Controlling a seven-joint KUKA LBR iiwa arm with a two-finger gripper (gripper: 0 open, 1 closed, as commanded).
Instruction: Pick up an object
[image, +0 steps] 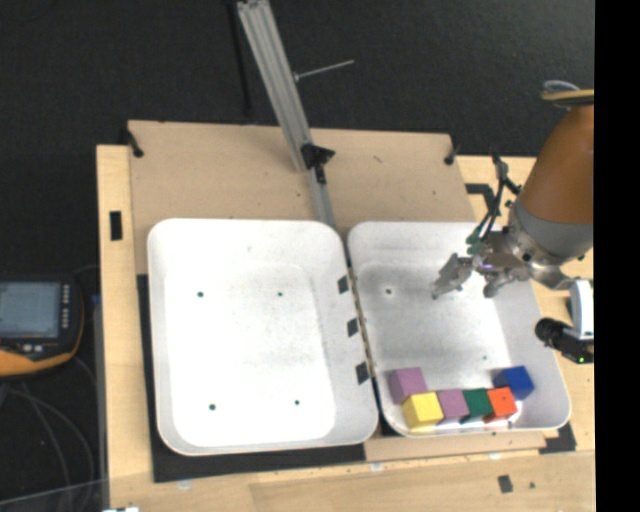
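Grey gripper (470, 277) spread open, holding nothing, above right bin (420, 240); coloured blocks (460, 400) unlabelled.

No legible text, labels, brands or numbers anywhere. Handheld pendant (35, 318) at left edge of frame: screen too blurred to read.

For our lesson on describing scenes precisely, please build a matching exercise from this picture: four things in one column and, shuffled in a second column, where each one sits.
Things:
1. yellow block
2. blue block
3. tool
4. left bin

Places:
A. near the right wall of the right bin, at its front
B. above the bare middle of the right bin
C. beside the right bin, away from the arm
D. leftmost in the front row of blocks

Pairs: 1-D, 2-A, 3-B, 4-C
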